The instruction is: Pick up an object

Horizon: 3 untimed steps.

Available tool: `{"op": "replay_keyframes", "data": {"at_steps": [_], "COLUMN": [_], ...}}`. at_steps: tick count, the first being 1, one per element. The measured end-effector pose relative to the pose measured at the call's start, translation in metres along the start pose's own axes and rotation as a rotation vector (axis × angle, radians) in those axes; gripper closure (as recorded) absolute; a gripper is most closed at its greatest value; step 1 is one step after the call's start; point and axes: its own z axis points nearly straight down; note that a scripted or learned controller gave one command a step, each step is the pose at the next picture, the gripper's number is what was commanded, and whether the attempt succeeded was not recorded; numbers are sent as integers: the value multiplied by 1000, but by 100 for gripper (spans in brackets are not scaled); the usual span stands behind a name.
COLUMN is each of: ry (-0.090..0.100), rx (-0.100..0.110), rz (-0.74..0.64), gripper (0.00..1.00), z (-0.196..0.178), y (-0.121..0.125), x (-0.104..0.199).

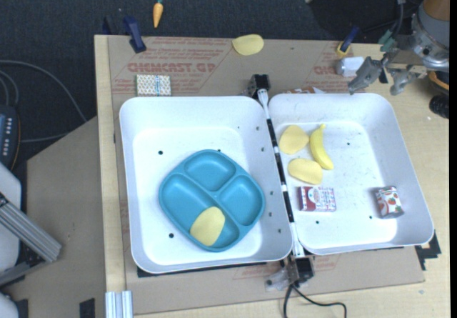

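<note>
The gripper [378,75], fingers spread and empty, hangs above the right bin's [410,166] one-o'clock rim. The banana [321,148], at ten o'clock inside, should be straddled crosswise.

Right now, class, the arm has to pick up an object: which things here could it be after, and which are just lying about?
Could be picked, in the bins:
banana
two yellow pieces
red carton
small red box
yellow piece on the blue tray

Lying about, outside the bins:
yellow piece on the bench
toy carrot
blue clamp

The gripper hangs above the right bin's far rim.
</note>
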Motion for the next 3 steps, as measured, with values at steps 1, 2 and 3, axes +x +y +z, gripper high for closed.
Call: {"op": "replay_keyframes", "data": {"at_steps": [1, 2, 3], "ry": [0, 0, 0], "rx": [0, 1, -2], "rz": [0, 1, 2], "gripper": [0, 0, 100], "z": [122, 198, 187], "y": [-18, -44, -43], "x": [36, 59, 59]}}
